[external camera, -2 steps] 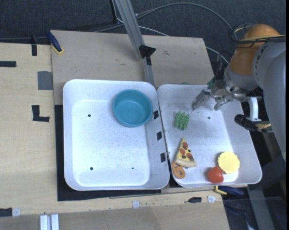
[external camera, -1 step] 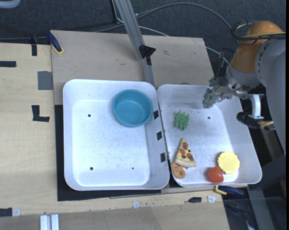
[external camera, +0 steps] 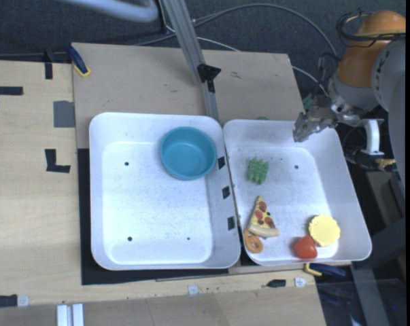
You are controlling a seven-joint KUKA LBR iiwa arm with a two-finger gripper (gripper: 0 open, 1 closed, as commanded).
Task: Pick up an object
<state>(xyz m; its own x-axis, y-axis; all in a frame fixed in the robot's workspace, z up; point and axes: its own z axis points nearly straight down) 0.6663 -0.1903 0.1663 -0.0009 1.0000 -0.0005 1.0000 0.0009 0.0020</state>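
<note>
Blue bowl: in the left bin, probably stiff and light; take it by the rim.
Green toy: right bin, small, likely light.
Pizza slice: flat, hard to pinch.
End effector: above the right bin's far edge, holding nothing; grip state I cannot tell.

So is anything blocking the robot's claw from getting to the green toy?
Nothing visible. The end effector sits over the right bin's far right corner, and bare white bin floor lies between it and the green toy.
</note>
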